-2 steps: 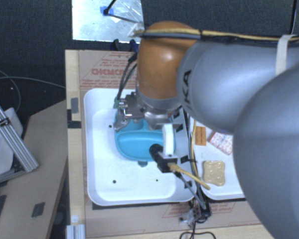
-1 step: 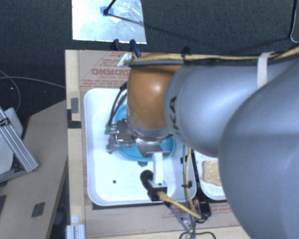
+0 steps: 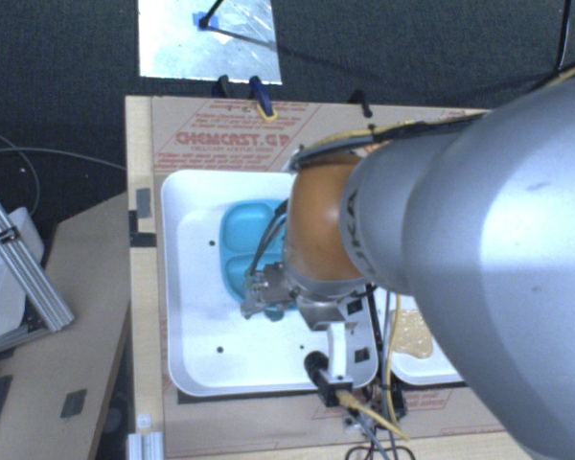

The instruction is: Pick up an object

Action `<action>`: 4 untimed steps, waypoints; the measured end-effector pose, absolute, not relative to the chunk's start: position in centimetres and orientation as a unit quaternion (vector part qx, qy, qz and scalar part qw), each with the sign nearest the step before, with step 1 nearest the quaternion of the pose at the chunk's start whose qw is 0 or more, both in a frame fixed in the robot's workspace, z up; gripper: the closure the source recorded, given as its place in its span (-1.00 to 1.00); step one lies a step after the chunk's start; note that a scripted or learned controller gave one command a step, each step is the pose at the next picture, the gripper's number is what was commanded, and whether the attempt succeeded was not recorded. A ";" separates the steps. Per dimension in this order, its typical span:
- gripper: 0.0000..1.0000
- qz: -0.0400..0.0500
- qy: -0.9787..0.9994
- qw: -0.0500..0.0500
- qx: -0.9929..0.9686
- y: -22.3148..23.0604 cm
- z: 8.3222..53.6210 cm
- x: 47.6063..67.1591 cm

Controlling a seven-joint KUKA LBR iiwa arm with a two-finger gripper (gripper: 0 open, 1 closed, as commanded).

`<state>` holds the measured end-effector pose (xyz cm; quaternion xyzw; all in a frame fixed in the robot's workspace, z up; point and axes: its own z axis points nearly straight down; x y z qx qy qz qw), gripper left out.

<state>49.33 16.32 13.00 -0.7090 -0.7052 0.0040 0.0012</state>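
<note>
A light blue plastic object (image 3: 246, 242) lies in the left white bin (image 3: 194, 353), towards its middle right. The grey arm with its orange band (image 3: 318, 223) reaches in from the right and covers the blue object's right side. My gripper (image 3: 265, 297) hangs low over the blue object's lower edge; its metal end is seen there, and the arm hides the fingertips. A pale tan object (image 3: 411, 333) lies in the right bin, mostly hidden by the arm.
The bins rest on a cardboard sheet (image 3: 232, 132) with red print. A shiny foil panel (image 3: 207, 25) lies beyond the bench. Cables and a black connector (image 3: 318, 367) dangle at the left bin's front rim. An aluminium frame (image 3: 19, 266) stands at the left.
</note>
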 end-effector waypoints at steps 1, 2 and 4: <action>-1.00 0.001 -0.705 0.001 -0.709 11.0 8.3 48.7; -1.00 0.025 -0.713 0.032 -0.700 8.1 18.0 55.0; 1.00 -0.008 -0.708 -0.005 -0.707 4.8 33.9 50.2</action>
